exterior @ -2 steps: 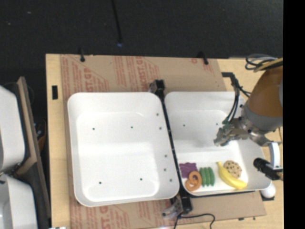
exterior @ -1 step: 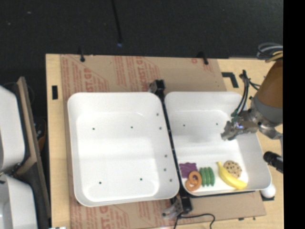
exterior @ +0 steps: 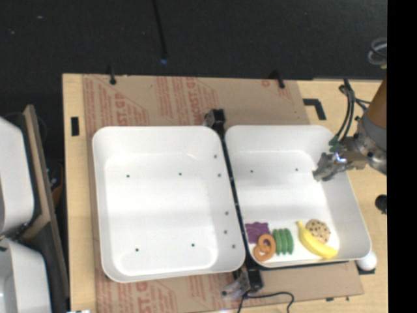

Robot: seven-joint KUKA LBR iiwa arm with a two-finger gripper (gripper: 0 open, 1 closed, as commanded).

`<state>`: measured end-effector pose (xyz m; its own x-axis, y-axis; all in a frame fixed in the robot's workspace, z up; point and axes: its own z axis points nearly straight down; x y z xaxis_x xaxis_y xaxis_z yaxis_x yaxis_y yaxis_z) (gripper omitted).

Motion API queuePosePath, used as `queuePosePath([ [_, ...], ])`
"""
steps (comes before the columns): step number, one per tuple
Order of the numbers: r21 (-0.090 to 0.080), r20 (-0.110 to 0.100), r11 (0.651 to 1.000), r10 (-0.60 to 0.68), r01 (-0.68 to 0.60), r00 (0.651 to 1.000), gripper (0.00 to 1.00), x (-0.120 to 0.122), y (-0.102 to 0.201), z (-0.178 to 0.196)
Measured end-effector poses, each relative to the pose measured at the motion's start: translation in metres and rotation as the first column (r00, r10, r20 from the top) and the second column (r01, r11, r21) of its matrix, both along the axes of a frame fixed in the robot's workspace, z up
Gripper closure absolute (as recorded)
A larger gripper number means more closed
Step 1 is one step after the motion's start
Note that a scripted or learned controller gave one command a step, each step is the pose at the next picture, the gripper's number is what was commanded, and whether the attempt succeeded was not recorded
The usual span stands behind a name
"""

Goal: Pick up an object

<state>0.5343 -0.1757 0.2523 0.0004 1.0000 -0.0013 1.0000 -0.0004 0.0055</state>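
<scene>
Task status: not accomplished. No object lifted; nothing seen between the fingers of the claw [exterior: 324,169].

Candidate objects all lying in the right bin [exterior: 339,194], bunched along its near edge: purple piece [exterior: 257,229] at the left of the row, orange ring [exterior: 265,247] just in front of it and touching or nearly so, green ridged piece [exterior: 283,240] just beside the ring, yellow banana [exterior: 316,243] further right, and a speckled cookie [exterior: 318,228] resting against or on the banana. Exact contact between neighbours not resolvable at this sharpness. Left bin [exterior: 104,175] noted, with only its floor dots visible.

Claw located over the far right part of the right bin, above its side wall region, well apart from the row of objects. Arm entering from the right, wrist tilted toward the bin interior. Fingers blurred and small; spread cannot be told, whether apart or together. No contact with any object evident; contact with the bin floor or wall not determinable from this angle.

Remaining, by judgement: choose one item, travel toward the near edge of the right bin, descend, close on the item, raise it clear. Crowding of the row judged a risk: neighbours likely to be nudged or caught together, and the bin's near wall leaves little room for a finger on that side. Banana and cookie, at the row's right end, judged the most approachable from the present position.
</scene>
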Motion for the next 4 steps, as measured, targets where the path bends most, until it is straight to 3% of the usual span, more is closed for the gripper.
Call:
queuePosePath([
  [4, 0.002, -0.005, 1.000, 0.004, -0.004, 1.000, 1.00, 0.015, 0.210, 0.018],
])
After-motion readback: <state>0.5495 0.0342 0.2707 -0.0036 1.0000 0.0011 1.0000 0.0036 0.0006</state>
